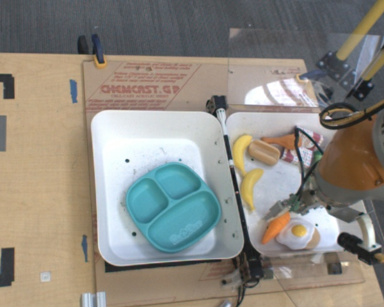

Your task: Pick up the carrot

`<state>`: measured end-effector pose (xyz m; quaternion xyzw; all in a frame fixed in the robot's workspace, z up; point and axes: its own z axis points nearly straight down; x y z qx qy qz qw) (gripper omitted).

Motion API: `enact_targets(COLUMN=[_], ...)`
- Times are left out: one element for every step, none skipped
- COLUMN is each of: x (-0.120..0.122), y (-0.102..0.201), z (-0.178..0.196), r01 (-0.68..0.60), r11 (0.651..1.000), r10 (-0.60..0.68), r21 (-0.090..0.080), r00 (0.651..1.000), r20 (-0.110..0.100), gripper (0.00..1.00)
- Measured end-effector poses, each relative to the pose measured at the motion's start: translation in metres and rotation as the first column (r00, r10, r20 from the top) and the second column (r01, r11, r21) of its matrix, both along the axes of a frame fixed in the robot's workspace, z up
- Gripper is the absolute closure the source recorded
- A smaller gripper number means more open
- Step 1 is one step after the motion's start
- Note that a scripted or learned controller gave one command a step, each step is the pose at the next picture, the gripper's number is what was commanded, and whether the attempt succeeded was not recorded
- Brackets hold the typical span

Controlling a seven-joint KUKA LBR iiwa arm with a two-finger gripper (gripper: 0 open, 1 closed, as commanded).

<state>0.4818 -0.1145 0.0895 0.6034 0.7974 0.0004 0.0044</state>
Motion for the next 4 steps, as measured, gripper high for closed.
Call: enact_targets(x=[0.005,0.003,0.002,0.001], y=[-0.003,0.008,0.015,0.010], z=[0.012,0.003,0.001,0.000], r01=[0.004,0.015,0.009,-0.280], r11=[1.000,1.000,1.000,0.960], r10=[-0.004,-0.015,-0.009,0.280], r21=[-0.009,-0.008,0.003,-0.005], r00=[1.000,1.000,1.000,0.960], r20=[0.020,0.011,0.006,-0.001], gripper=[1.00,1.00,0.00,0.00])
